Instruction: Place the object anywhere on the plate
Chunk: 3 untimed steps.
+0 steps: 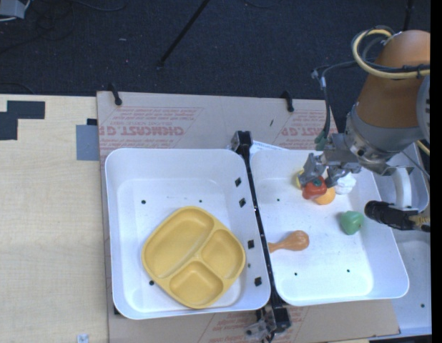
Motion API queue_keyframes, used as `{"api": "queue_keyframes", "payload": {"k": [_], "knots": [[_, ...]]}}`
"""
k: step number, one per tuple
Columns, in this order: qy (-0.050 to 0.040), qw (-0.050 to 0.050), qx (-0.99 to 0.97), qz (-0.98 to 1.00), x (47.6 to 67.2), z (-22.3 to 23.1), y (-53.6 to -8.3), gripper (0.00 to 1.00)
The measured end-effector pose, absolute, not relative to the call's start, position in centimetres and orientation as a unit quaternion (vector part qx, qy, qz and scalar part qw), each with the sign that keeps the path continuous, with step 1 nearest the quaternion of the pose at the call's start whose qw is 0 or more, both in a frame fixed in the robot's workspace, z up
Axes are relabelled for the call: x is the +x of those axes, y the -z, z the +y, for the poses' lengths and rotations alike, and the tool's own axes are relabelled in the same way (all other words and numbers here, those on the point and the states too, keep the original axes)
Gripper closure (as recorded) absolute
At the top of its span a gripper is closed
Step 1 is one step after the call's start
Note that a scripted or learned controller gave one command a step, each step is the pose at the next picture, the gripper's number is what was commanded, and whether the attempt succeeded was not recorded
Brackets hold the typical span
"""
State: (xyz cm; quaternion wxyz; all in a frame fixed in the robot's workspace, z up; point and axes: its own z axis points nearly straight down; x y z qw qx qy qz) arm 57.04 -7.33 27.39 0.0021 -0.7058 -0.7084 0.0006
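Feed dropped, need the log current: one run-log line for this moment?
gripper: over right bin, at toy cluster | yellow divided plate: left bin, bare | loose: drumstick, green toy

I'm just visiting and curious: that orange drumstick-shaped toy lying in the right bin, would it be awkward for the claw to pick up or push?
Probably a bit. The orange drumstick toy has a rounded bulb end and a thin handle, so a push would likely swing or roll it. Its surface looks smooth and glossy, so it may slip. It seems small and probably light, like hollow plastic.
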Motion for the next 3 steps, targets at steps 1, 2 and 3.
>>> {"api": "queue_keyframes", "payload": {"k": [1,2,3], "knots": [[-0.0015,0.002,-0.706,-0.708,55.6,-3.4,-26.5,1.00],[-0.0011,0.003,-0.706,-0.709,54.4,1.7,-26.8,1.00],[-0.0018,0.002,-0.706,-0.708,52.9,6.2,-26.6,1.00]]}}
